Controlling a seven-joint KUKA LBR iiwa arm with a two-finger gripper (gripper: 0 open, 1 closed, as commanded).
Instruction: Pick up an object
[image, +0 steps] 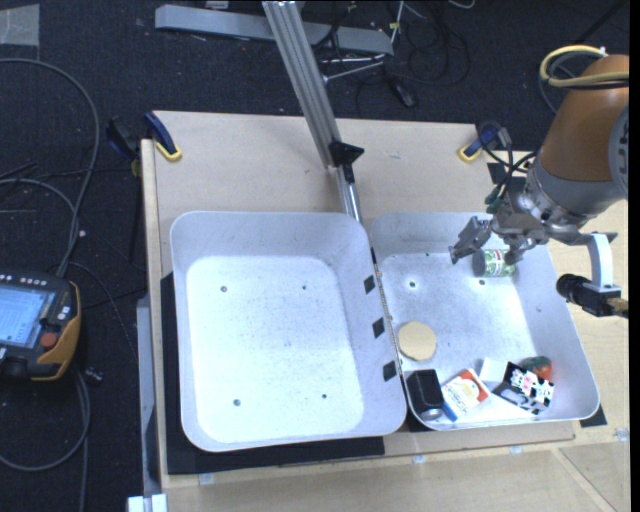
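Observation:
My gripper (490, 247) hangs over the far part of the right bin (450, 300), its two dark fingers spread apart and open. A small green and white can (493, 263) lies on the bin floor just below and between the fingertips, partly hidden by them. Nearer the front of the same bin lie a tan round disc (418, 341), a black block (425, 388), an orange and white packet (465, 390) and a black and white patterned item (528, 383).
The left bin (270, 330) sits beside the right one, their rims meeting at the middle. A slanted metal pole (315, 95) rises behind the bins. Blue and yellow clamps (160, 138) grip the bench's far corners. A teach pendant (35, 325) lies at far left.

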